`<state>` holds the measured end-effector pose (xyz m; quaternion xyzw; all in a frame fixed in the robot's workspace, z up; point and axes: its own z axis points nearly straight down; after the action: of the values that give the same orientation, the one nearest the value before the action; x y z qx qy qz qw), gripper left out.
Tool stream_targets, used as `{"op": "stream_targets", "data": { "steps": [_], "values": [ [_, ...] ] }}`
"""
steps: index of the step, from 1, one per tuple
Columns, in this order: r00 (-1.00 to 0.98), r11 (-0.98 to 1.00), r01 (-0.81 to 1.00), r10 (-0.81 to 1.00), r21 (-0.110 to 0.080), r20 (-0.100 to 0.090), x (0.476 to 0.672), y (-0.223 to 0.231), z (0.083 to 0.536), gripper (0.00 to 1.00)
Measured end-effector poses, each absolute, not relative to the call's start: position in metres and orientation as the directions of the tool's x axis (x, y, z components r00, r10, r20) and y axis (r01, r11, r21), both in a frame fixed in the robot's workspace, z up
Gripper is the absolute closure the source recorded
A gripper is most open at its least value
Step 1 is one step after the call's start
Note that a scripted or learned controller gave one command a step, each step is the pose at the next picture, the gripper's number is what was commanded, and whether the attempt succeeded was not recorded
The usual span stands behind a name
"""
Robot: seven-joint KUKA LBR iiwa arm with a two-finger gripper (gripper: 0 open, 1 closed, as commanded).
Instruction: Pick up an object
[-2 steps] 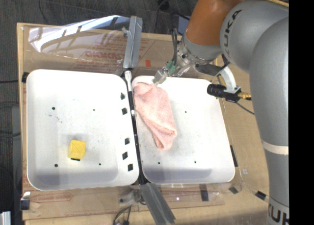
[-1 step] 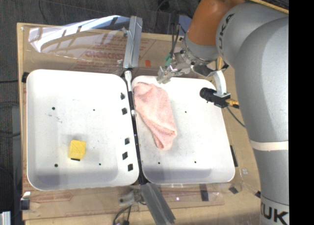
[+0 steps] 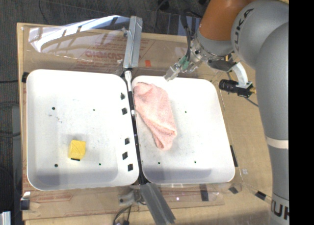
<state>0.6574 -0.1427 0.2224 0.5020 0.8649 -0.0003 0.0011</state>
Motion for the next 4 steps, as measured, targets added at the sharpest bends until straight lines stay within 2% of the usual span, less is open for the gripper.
{"op": "stream_targets", "data": {
  "steps": [1,2,3,4],
  "values": [
    [-0.796,0.796,0.606,0.606,0.0,-0.004,0.658,-0.172,0.244,1.0],
    [-0.928,0.928,0.373,0.373,0.0,-0.001,0.644,-0.21,0.225,1.0],
    [-0.996,0.996,0.093,0.093,-0.001,-0.005,0.639,-0.209,0.306,1.0],
    [-0.987,0.987,-0.164,-0.164,-0.001,-0.003,0.648,-0.2,0.295,1.0]
  ]
}}
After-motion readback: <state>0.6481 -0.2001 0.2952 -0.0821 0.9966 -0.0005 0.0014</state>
